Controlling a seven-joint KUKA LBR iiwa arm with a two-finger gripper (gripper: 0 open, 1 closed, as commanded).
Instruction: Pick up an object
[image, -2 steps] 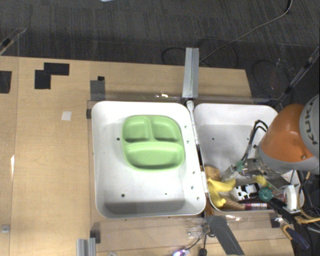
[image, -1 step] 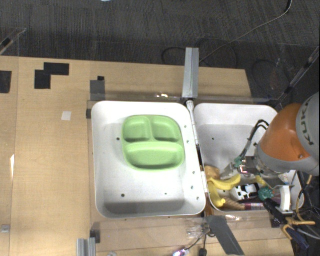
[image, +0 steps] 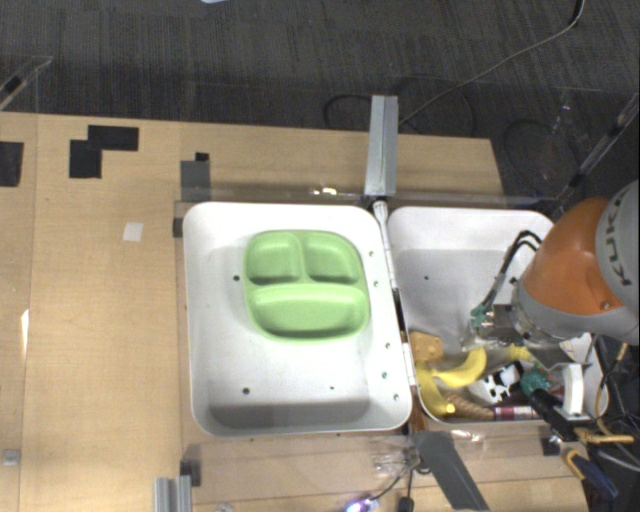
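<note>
You've got a green three-compartment plastic plate (image: 305, 283) lying in the left white bin (image: 215, 330). The right white bin (image: 450, 240) holds a yellow banana (image: 452, 376), tan lump (image: 427, 348) and clutter in its near corner. The gripper (image: 490, 325) sits over the banana; can't tell its jaw state.

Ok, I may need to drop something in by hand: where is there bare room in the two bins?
Left bin: a bare strip around the green divided plate, widest at the near edge. Right bin: bare in its far half. Its near end is crowded: banana, small objects, and the arm above.
</note>
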